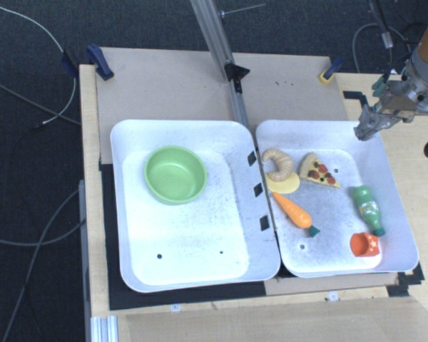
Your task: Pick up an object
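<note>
We see two white bins on the counter (164, 84). The left bin (185, 262) holds one green bowl (175, 174). The right bin (392, 191) holds five things right of that bowl: carrot (294, 211), bottle (368, 209), croissant (279, 162), pizza slice (319, 171), red cup (365, 244). The gripper (366, 129) hangs above its far corner; we cannot tell its grip.

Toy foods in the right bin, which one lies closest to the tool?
The pizza slice. It lies in the bin's upper part, just below-left of the tool; the green bottle, carrot and the rest lie farther off.
</note>
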Robot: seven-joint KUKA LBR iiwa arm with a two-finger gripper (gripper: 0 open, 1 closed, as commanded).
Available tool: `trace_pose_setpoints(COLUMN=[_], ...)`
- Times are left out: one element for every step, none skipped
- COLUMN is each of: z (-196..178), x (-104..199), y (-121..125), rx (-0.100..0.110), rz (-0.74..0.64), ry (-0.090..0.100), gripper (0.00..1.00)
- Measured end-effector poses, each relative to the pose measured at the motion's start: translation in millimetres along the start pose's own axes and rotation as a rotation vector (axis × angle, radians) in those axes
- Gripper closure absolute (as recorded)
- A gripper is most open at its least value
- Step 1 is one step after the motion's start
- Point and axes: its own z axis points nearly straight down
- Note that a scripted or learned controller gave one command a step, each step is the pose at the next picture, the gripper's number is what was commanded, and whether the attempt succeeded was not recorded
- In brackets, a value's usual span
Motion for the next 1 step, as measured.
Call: trace_pose_setpoints(z=[-0.2], x=[44.9], y=[-9.8], rx=[0.002], rz=[0.001], ry=[0.000], gripper=[1.00])
